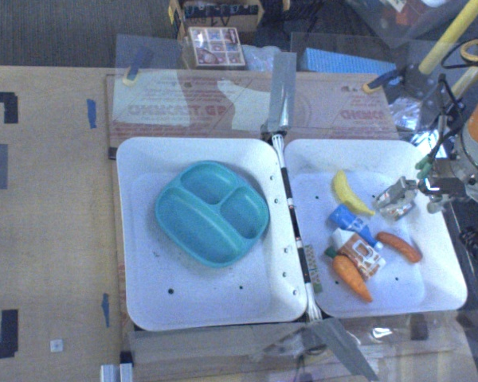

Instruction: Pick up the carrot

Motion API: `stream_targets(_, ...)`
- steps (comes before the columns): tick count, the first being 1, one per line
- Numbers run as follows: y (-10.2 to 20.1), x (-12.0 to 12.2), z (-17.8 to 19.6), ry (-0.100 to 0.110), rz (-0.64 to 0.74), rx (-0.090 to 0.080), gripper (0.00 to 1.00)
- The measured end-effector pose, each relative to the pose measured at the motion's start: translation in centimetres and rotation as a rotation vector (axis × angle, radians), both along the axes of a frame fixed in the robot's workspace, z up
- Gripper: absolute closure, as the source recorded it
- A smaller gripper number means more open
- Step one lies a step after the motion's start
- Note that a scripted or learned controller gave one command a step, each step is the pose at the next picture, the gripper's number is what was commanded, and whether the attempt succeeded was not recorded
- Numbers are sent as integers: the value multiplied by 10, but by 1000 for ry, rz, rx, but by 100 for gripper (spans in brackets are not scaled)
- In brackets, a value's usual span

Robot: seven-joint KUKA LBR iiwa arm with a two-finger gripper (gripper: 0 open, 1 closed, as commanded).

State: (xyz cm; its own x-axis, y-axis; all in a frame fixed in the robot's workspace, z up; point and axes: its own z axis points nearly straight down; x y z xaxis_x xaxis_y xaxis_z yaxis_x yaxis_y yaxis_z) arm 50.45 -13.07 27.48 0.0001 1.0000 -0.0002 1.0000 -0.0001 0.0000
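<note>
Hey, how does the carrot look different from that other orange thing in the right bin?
The carrot tapers to a point and has a green stem end, while the sausage is rounded at both ends. The carrot is brighter orange; the sausage is redder. The carrot lies against the small carton; the sausage lies apart, nearer the gripper. Both lie flat, slanting the same way in the right bin.

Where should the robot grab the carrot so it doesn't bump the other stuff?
Probably the carrot's thick middle, coming straight down from above. It lies flat and slanted in the right bin, green top at upper left, tip at lower right. The fingers should close across its narrow width. The carton touches its upper side, so gripping slightly toward the tip looks safer.
</note>
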Motion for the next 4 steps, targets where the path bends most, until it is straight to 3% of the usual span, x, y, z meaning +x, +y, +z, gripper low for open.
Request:
stream_targets(1,55,-25,-83,0,91,0,0)
stream_targets(2,11,-9,-171,1,496,1,0)
stream_targets(3,10,-8,-161,-4,494,-2,100)
stream_targets(4,11,-9,-161,-4,494,-2,0)
